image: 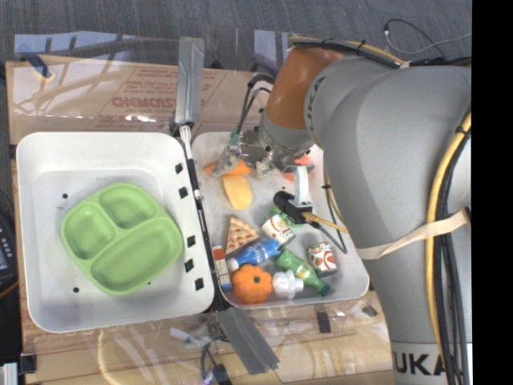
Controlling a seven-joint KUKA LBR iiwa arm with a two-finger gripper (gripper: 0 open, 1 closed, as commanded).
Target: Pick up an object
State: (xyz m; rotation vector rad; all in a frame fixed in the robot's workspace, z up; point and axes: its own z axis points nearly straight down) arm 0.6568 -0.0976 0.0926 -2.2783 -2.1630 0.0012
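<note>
We look down on one grey arm [393, 159] reaching in from the right over a tabletop [96, 95] bearing two white bins. The left bin [48, 167] holds one green divided plate [120, 237]. The right bin [345, 283] holds a heap of toy food: one orange pumpkin [252, 285], one yellow piece [237, 191], one pizza slice [239, 234], one blue bottle [258, 253], one green bottle [303, 272] and two small cans [277, 228]. The pincer [250, 152] hangs low at this bin's far end, just above the yellow piece; we cannot tell how it stands or whether it touches anything.
</note>
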